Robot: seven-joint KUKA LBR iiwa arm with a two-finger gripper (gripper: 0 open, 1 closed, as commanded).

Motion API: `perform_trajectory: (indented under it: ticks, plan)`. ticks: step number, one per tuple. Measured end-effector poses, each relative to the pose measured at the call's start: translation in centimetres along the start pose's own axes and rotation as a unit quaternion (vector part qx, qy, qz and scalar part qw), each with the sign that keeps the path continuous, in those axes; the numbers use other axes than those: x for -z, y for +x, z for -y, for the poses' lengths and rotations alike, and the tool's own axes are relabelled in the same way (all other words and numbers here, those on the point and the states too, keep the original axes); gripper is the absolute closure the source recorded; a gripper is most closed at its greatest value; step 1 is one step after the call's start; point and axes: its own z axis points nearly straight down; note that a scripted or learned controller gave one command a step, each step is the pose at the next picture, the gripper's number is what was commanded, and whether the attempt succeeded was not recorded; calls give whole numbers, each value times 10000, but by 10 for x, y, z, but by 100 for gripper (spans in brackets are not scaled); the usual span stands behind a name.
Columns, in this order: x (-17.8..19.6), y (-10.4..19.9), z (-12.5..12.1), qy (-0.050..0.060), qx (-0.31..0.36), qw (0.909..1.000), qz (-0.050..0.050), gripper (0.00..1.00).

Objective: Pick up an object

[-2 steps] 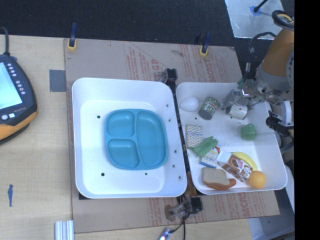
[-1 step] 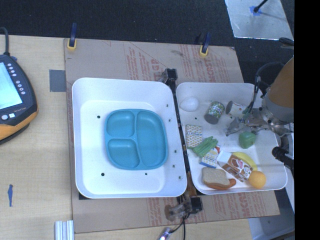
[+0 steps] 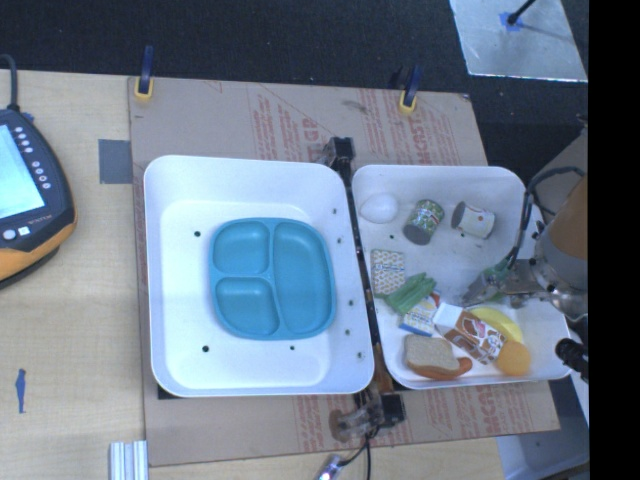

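At the bottom centre of the frame a small clamp (image 3: 368, 415) with wires sits on the cardboard sheet (image 3: 250, 118) that covers the counter (image 3: 70, 368). Just above it lie two white bins side by side.

The right bin (image 3: 500, 180) holds the clutter. Along its lower edge rest a slice of bread (image 3: 434, 356) with a red rim, a brown-and-white packet (image 3: 478, 336) and a yellow fruit (image 3: 500, 324) (a banana, by the look of it) with an orange piece (image 3: 513, 359) just beside it. Further up, toward the bin's left, a green item (image 3: 412, 292) lies beside a patterned card (image 3: 387, 268). Near the top of the bin sit a white egg-like ball (image 3: 379, 208), a small dark can (image 3: 424, 219) and a white cylinder (image 3: 474, 220).

The gripper (image 3: 487, 286) reaches in from the right edge of the frame, its tip over the right part of the bin, just above the yellow fruit. Whether its fingers are spread or pressed together cannot be told; the metal parts blur together there.

The left bin (image 3: 170, 268) carries a blue divided plate (image 3: 272, 277), lying flat in the middle.

At the far left a tablet-like pendant (image 3: 25, 198) with an orange rim rests on the counter. Two clips (image 3: 145, 78) pin the cardboard's upper edge.
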Motion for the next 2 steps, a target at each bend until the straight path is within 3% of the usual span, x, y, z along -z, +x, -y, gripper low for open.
perform_trajectory:
  ticks: [1, 2]
  plan:
    - [1, 32, -46, -7, 8, 10000, 4, 0]
    - [11, 31, -46, 3, 15, 10000, 11, 100]
